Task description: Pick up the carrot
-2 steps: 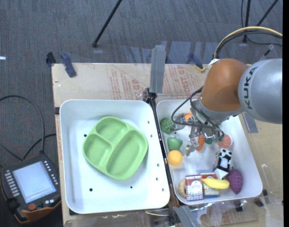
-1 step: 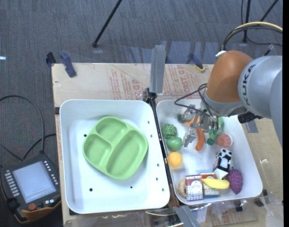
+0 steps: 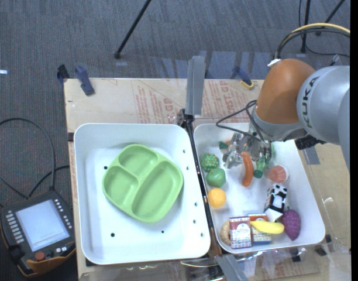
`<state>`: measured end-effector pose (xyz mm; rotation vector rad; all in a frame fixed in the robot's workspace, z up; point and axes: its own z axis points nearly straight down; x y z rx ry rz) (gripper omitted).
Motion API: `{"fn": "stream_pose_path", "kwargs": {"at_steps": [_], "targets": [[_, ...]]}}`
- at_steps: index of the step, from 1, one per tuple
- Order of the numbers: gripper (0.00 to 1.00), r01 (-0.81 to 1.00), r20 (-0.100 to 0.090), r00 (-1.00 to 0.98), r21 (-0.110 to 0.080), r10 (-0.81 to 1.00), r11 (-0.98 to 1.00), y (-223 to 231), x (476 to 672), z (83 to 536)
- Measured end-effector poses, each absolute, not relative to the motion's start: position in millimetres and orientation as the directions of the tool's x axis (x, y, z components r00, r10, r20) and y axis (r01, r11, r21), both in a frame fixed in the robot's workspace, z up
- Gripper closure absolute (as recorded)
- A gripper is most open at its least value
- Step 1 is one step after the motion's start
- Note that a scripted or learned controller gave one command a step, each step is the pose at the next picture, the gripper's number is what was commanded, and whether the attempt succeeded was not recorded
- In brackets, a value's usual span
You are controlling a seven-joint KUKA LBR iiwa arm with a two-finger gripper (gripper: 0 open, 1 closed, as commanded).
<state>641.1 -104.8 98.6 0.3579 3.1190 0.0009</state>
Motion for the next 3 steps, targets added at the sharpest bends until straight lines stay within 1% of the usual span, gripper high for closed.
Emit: {"fn": "stream_pose_path", "kwargs": {"at_steps": [1, 2, 3], "targets": [[1.00, -0.179, -0.005, -0.984, 0.000, -0.179, 0.984, -71, 566.1, 190], [1.00, -0.324, -0.013, -0.946, -0.006, -0.324, 0.946, -115, 554.9, 351], [1.00, -0.366, 0.000, -0.930, 0.003, -0.366, 0.930, -86, 581.5, 86]]}}
